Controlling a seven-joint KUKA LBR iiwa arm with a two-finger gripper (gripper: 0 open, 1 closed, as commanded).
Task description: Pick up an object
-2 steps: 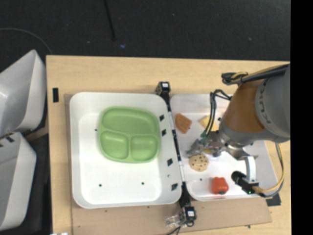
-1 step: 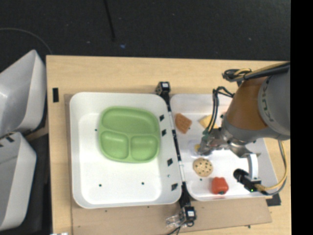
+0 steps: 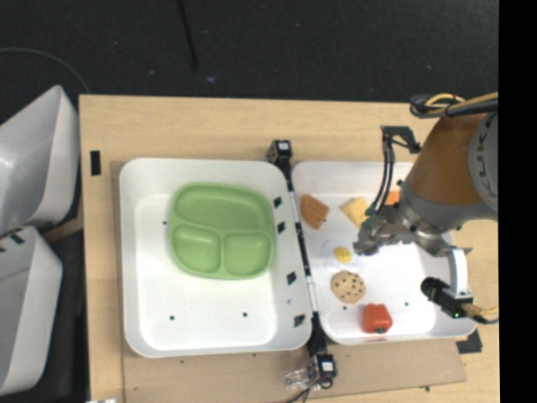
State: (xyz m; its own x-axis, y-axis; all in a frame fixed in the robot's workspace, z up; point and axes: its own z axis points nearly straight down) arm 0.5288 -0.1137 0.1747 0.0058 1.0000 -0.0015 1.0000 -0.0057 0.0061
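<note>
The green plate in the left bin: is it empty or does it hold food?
Empty. The green plate shows three bare compartments; the food pieces lie in the right bin.

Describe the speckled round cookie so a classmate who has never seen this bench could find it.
Start at the right-hand white bin. Near its left wall, below the small yellow round piece, lies the flat tan cookie. Dark speckles distinguish it from the plain red block nearby.

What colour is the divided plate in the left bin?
Light green, seen clearly in the camera view: plate.
</note>
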